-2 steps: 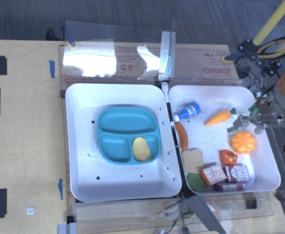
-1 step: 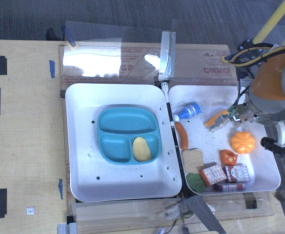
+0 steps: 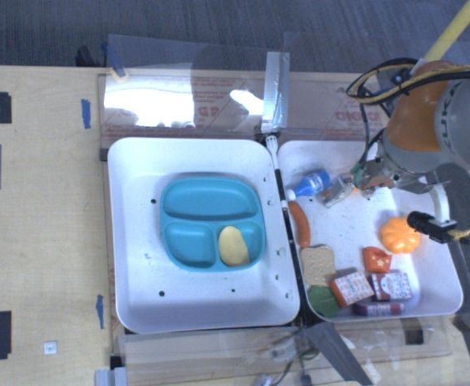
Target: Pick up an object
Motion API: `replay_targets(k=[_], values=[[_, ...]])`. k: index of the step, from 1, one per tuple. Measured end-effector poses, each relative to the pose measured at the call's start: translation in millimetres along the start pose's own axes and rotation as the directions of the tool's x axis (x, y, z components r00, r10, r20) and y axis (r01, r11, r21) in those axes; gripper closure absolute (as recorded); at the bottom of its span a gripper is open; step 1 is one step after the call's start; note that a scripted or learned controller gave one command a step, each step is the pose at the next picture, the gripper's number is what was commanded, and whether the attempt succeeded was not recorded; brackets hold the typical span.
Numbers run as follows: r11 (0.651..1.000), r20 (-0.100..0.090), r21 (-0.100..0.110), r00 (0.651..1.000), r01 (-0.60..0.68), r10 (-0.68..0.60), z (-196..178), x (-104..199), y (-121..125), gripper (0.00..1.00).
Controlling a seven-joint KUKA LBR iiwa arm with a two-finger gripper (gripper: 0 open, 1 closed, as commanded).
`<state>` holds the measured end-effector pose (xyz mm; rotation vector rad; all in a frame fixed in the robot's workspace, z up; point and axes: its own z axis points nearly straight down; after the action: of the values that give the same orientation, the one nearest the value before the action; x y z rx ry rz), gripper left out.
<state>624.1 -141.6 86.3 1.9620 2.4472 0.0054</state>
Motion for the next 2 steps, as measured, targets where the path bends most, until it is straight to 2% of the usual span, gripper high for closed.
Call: replay_targets(k=[1, 2], values=[[0.998, -0.004, 0.041, 0.999, 0.038, -0.038, 1.1, 19.0, 32.8, 0.00], [0.999, -0.003, 0.048, 1.000, -0.013, 0.013, 1.4, 20.3, 37.5, 0.00]])
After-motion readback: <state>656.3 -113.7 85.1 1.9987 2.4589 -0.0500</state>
